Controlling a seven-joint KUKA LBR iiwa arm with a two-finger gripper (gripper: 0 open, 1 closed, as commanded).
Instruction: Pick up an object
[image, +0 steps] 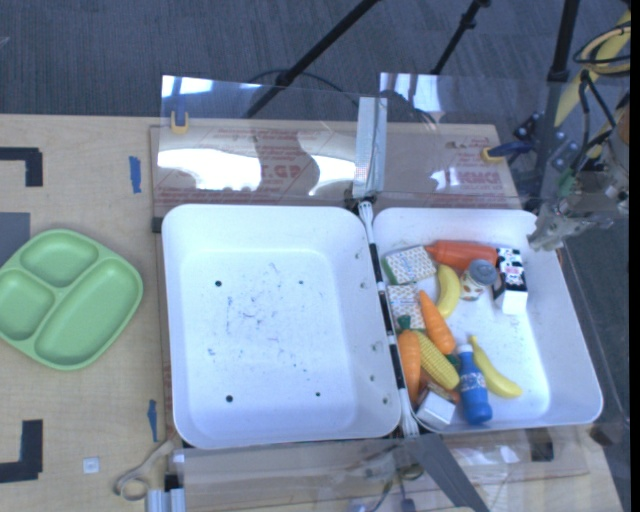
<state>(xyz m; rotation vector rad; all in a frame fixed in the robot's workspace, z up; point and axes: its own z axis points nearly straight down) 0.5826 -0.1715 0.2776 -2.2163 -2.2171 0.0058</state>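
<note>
Item 1: wooden worktop (90, 150) w/ two shallow white plastic bins side by side.

Item 2: left white bin (200, 235), floor marked w/ faint blue scribbles and a few dark dots; no objects in it.

Item 3: right white bin (565, 350), holding all loose objects, bunched toward its left wall.
- long orange plastic carrot (462, 251) lay across the far end.
- patterned square card packet (410, 265) sat just left of it; a second similar packet (402, 298) just below.
- yellow plastic banana (449, 290) stood roughly lengthwise, mid-bin.
- small grey round lid-like piece (482, 271) beside the banana, right side.
- black-and-white small carton (512, 272) near far right; white block (515, 301) touching it on the near side.
- second orange carrot (434, 320) slanted below the banana.
- yellow corn cob (436, 362) next to an orange piece (409, 362) by the left wall.
- blue plastic bottle (475, 388), lying toward the near edge.
- second yellow banana (497, 372) just right of the bottle.
- small white box (433, 410) at near-left corner.

Item 4: green three-compartment plastic plate (68, 297) on worktop, well left of the bins.

Item 5: grey robot gripper (552, 232) was at the right bin's far right rim, above the carton, apart from all objects. Fingers: blurred, cannot tell wide or narrow. Nothing seen between them.

Item 6: clear acrylic panels (260, 140) stood behind the bins.
</note>
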